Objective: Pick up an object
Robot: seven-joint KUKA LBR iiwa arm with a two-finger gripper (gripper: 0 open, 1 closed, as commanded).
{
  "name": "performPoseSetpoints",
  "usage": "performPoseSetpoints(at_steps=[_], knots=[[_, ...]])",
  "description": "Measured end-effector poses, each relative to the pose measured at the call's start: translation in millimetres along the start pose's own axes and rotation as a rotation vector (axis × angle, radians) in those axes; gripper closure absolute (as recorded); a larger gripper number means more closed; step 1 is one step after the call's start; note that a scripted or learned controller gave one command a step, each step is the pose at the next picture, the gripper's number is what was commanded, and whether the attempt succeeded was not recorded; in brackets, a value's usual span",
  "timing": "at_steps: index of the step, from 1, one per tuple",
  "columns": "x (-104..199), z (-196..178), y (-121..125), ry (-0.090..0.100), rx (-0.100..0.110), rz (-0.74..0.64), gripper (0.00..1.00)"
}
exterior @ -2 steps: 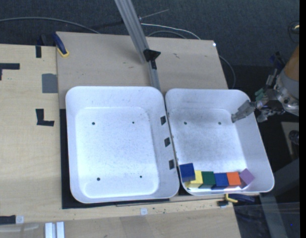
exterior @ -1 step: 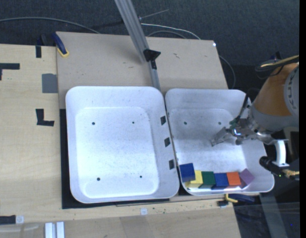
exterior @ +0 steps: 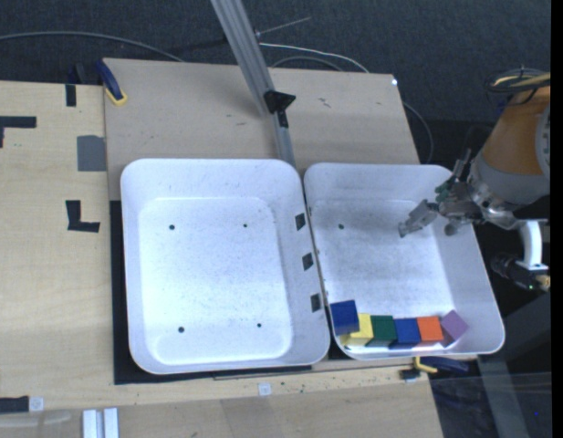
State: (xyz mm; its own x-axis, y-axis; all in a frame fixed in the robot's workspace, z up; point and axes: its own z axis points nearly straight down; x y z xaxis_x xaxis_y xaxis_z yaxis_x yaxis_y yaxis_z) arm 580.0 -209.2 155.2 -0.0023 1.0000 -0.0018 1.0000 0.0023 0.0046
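The tool (exterior: 431, 219) hangs with fingers apart over the right bin (exterior: 463, 272), holding nothing. The blocks (exterior: 395, 328) sit packed against its near wall, so fingers may bump neighbours.

gripper (exterior: 425, 221) hangs over the right bin (exterior: 463, 272), fingers spread apart with nothing between them. well below the jaws, along the bin's near wall, a row of blocks: blue block (exterior: 344, 316), yellow block (exterior: 360, 330), green block (exterior: 383, 328), a second blue one (exterior: 407, 331), orange block (exterior: 430, 329), purple block (exterior: 453, 324). left of the jaws sits the left bin (exterior: 140, 245).
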Motion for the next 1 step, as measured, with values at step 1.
performPoseSetpoints(at_steps=[1], knots=[[0.0,-45.7,21.1,0.0,0.0,0.0,0.0]])
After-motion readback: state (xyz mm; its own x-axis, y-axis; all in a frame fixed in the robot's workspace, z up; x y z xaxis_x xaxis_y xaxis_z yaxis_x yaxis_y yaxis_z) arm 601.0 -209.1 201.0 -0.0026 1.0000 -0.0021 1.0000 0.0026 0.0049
